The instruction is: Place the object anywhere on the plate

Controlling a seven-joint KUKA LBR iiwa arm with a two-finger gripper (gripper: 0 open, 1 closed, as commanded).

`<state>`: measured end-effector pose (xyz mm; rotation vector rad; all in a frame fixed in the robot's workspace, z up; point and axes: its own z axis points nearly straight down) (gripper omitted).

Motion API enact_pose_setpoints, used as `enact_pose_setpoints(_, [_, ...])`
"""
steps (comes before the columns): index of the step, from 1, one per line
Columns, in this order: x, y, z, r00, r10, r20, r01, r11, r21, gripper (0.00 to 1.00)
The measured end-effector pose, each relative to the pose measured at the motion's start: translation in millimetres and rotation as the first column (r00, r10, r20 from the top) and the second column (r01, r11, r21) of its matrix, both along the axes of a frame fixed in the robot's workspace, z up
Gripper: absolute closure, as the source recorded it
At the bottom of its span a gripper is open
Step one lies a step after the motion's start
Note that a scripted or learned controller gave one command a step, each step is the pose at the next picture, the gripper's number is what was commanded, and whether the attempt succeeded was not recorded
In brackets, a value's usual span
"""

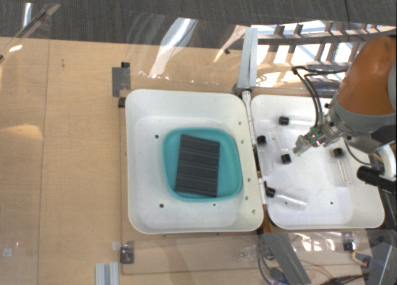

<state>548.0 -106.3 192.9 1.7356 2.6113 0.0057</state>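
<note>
While on plate [233,172] | dark slab [198,165] | tool [304,145] well apart, right bin [322,212]

Bench [62,153]: light wood top. Two shallow white bins directly on it, side by side, edges touching: left bin [142,172], right bin [322,209]. Small grey brackets [121,80] at bin corners.
</note>
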Motion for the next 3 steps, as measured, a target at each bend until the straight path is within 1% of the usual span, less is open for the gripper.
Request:
enact_pose_setpoints(1, [27.8,62.6,40.7,0.997,0.082,0.003,-0.082,0.997,0.000,1.00])
enact_pose_setpoints(2, [21.3,149.5,-8.4,0.999,0.047,-0.003,-0.047,0.999,0.002,1.00])
enact_pose_setpoints(3, [21.4,148.8,-8.2,0.999,0.046,-0.003,-0.046,0.999,0.001,0.00])
